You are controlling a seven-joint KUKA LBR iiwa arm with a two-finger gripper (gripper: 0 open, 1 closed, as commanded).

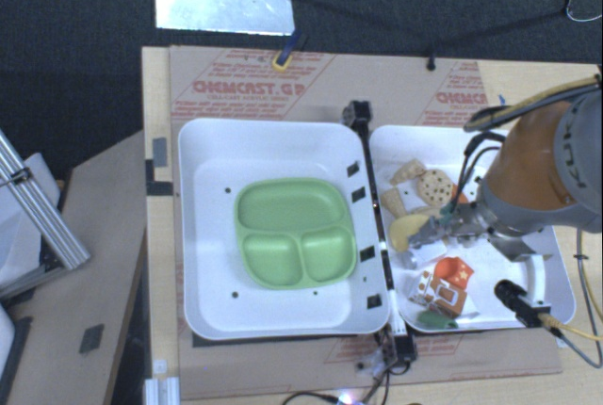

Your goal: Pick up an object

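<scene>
Two shallow white bins stand side by side on a printed cardboard sheet [247, 78]. The left bin [203, 205] holds a green divided plate [292, 232], lying flat near its centre with one long compartment on the far side and two smaller ones on the near side.

The right bin [563, 299] holds the candidate objects, all in its left half. We see a speckled round cracker [435, 186] towards the far side, with two tan pieces [407, 172] just left of it. A yellow wedge [407, 230] lies at mid-depth close to the divider. An orange-and-white carton [445, 285] rests nearer to us, tilted. A small green item [433, 320] lies against the near wall.

The arm [532, 163] reaches in from the right over the right bin. Its gripper [439, 230] sits low, just right of the yellow wedge, between the cracker and the carton. We cannot tell whether the gripper is open or closed, nor whether it touches the wedge, and we see no object held in it.
</scene>
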